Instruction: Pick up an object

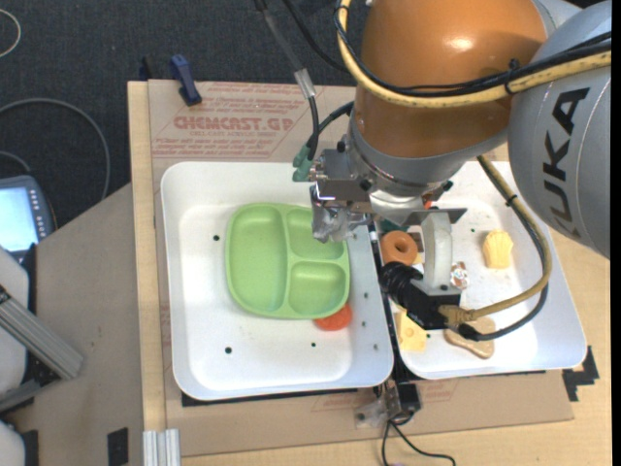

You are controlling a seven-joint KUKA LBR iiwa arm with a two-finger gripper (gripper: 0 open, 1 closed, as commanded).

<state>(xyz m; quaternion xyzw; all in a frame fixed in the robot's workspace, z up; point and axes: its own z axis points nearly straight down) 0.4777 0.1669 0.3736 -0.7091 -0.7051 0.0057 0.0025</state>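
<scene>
the tool (333, 223) hung low over the right edge of the left bin (194, 289), at the upper right corner of a green divided plate (281, 260), close to the wall where the two bins meet. it was not clear whether the tool was open or closed, nor whether it touched the plate. the plate lay flat in the middle of the left bin, with a small red-orange thing (334, 319) peeking out from under its lower right corner. in the right bin (543, 328) an orange ring (399, 249) lay just beside the tool, a yellow block (498, 249) sat further right, and a tan piece (473, 345) lay near the front rim. the grey arm (572, 153) covered the rear of that bin.
</scene>
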